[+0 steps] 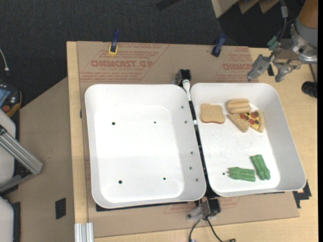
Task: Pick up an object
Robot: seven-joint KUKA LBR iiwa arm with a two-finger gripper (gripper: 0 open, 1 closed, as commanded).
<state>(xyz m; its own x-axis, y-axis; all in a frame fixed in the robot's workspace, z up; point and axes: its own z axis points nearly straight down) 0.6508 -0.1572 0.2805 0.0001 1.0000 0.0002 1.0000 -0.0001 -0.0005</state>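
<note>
Nothing's picked yet. In the right bin (pixel 282 135), green beans (pixel 251 169) lie at five o'clock, toast (pixel 212 113), bun (pixel 238 106) and pizza slice (pixel 248 120) toward twelve. Beyond the rim, at one o'clock, the gripper (pixel 270 68) hovers, jaws apart and empty.

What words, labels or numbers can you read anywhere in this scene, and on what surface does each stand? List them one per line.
"CHEMCAST GP": red print on the brown protective sheet behind the left bin.
A second red print on the same sheet near the gripper, behind the right bin: cut off and too blurred to read.
Smaller red lines above and below the brand: too small to read.
</note>
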